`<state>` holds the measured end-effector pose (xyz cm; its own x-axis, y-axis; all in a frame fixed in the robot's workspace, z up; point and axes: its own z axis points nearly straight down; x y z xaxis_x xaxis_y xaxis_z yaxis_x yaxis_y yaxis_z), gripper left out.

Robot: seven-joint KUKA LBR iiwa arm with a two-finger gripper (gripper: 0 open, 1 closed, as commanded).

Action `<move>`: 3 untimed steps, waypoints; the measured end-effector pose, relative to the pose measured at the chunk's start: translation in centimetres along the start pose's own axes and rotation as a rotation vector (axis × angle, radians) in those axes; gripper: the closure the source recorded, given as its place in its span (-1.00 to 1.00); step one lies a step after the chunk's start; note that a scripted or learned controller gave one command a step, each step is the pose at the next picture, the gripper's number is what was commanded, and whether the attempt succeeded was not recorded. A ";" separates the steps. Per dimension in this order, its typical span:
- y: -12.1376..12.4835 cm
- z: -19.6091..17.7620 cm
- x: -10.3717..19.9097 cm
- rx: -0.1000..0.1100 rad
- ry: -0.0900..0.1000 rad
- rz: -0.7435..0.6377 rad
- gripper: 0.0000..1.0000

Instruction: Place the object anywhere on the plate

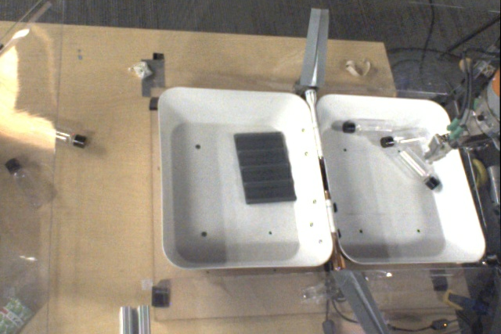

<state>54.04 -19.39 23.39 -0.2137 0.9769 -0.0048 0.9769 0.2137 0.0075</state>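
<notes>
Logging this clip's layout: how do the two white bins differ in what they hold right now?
The left bin holds one dark ribbed plate, lying flat near its middle. The right bin holds several clear vials with black caps, clustered toward its far right corner, some crossing each other. The gripper sits at the right bin's right edge, away from the left bin. Both bins are shallow, white and alike in shape.
</notes>
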 end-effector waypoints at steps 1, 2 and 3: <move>5.6 0.9 8.6 0.001 0.003 -0.032 1.00; 9.9 -3.8 14.4 0.003 0.002 0.404 1.00; 13.8 1.6 17.7 0.007 0.001 0.735 1.00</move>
<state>63.72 0.83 21.76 0.4965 0.8680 0.0002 0.8680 -0.4965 0.0019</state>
